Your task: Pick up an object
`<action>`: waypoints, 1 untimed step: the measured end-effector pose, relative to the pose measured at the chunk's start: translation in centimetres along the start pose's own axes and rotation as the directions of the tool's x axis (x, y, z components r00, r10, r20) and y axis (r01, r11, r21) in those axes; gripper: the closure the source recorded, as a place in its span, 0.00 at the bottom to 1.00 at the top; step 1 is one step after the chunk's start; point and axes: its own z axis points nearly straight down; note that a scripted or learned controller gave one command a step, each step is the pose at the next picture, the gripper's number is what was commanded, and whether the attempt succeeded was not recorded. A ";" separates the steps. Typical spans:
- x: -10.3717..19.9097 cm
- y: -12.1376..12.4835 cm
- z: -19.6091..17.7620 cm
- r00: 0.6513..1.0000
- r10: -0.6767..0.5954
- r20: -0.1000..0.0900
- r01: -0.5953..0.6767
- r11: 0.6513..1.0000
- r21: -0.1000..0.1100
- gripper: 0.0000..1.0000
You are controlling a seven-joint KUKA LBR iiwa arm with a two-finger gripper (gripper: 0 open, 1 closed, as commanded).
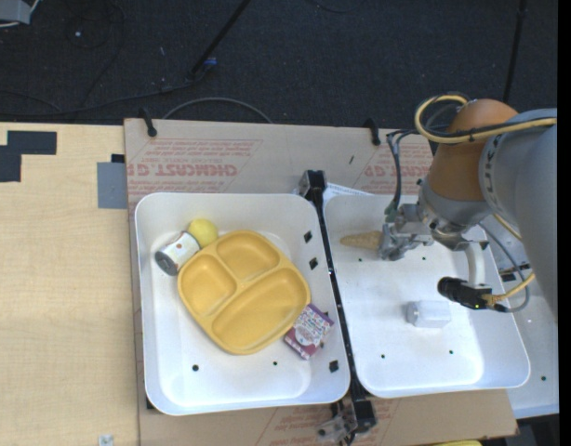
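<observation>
White left bin (165, 360) holds a yellow divided tray (244, 291); right bin (453, 365) holds a pale block (428, 314); gripper (395, 244) state unclear.

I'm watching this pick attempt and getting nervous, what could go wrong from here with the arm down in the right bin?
1. The gripper sits low at the far side of the right bin, right beside a thin tan object. That object lies flat, so the grasp may slide it away instead of lifting it.
2. A loose cable hangs near the small white block; it might drag or nudge the block as the arm moves.
</observation>
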 end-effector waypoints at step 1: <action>-0.7 0.2 -6.2 1.000 0.003 0.001 -0.003 1.000 -0.008 1.00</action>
